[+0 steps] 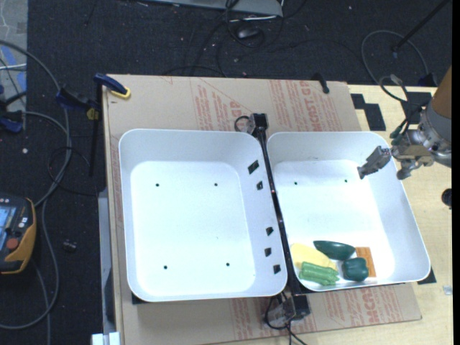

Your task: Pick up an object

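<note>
camera view puts the claw [392, 160], spread and holding nothing, at the right white bin [402, 192] rim; it should descend squarely over the green ridged cylinder [318, 272].

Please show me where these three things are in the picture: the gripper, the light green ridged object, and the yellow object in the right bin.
Gripper [376, 161]: camera view, at its dark fingertips above the right bin.
Light green ridged object [317, 272]: camera view, middle of its body.
Yellow object [305, 254]: camera view, its bare upper part.
</note>
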Robot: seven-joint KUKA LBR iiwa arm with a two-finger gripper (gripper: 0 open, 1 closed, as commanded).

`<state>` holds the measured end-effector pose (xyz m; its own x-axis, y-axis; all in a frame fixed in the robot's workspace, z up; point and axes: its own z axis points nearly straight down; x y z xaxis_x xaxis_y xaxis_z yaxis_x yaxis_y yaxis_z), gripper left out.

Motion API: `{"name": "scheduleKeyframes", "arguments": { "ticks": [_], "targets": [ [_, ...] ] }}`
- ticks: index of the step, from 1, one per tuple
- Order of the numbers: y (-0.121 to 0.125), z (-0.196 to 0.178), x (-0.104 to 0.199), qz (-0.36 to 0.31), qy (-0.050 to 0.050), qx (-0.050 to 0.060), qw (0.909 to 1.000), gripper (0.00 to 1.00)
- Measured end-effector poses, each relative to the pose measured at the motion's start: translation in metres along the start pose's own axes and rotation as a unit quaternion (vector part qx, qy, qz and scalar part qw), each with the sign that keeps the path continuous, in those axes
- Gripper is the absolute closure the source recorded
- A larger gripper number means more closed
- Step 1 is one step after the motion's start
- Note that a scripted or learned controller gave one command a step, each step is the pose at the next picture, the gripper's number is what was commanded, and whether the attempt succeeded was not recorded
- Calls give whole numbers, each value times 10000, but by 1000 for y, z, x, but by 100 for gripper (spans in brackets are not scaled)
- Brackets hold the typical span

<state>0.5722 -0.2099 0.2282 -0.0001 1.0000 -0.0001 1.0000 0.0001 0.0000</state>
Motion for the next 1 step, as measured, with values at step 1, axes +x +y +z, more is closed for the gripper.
{"name": "scheduleKeyframes", "arguments": {
  "ticks": [1],
  "targets": [
    [-67,18,16,6,7,15,10000,0]
  ]
}}
